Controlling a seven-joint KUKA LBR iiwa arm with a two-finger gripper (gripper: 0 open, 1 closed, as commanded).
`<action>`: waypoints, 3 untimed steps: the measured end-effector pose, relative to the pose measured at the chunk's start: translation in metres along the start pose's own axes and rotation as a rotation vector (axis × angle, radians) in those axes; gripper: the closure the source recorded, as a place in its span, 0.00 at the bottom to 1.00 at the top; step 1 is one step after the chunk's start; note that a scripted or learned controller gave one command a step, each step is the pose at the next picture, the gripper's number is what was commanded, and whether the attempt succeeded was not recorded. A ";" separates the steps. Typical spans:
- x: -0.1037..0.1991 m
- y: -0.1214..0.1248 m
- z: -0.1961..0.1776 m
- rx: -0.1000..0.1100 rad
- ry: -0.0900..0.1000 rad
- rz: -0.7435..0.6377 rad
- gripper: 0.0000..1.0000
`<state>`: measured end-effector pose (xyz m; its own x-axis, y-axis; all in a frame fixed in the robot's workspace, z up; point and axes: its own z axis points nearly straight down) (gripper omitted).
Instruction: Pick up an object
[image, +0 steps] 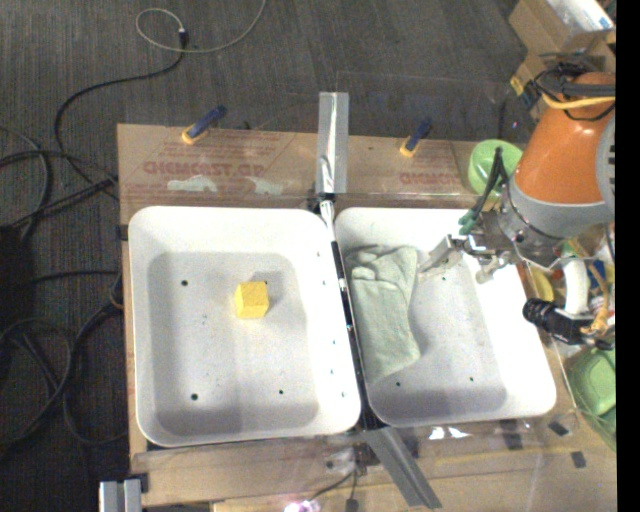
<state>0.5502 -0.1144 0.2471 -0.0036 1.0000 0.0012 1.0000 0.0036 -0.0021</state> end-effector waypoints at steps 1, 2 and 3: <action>-0.045 0.014 -0.034 -0.001 -0.002 0.067 0.00; 0.038 0.063 0.046 0.001 -0.001 0.053 0.00; -0.023 0.033 -0.027 -0.001 -0.004 0.180 0.00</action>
